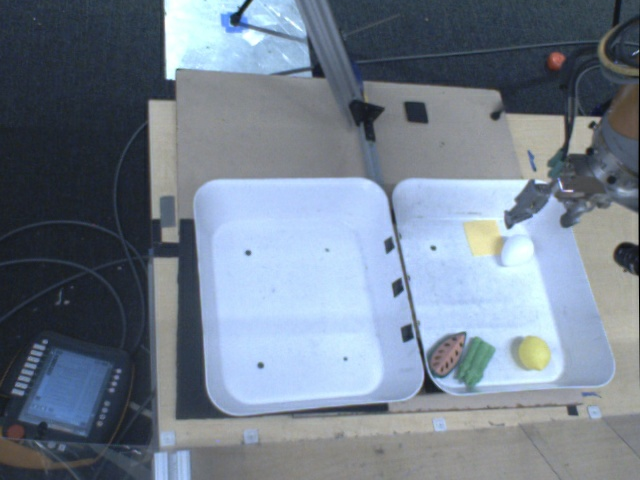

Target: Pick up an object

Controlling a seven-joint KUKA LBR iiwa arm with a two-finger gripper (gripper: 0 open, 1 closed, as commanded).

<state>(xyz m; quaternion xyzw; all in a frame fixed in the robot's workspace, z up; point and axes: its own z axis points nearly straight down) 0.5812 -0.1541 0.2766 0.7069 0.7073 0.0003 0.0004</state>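
Note:
The right bin (430, 268) holds several objects. A flat yellow square (482, 237) lies near its far side, with a white ball (517, 251) touching its right edge. Along the near wall sit a reddish-brown oval piece (447, 352), a green piece (476, 360) right beside it, and a yellow lemon (534, 353). My gripper (547, 212) hangs over the bin's far right corner, just above and behind the white ball. Its two dark fingers stand apart and open, with nothing between them.
The left bin (290, 298) lies beside the right one, the two meeting at a ridge with black clips (397, 287). A slanted metal pole (335, 48) rises behind the bins. Cables and a teach pendant (65, 383) lie on the floor at the left.

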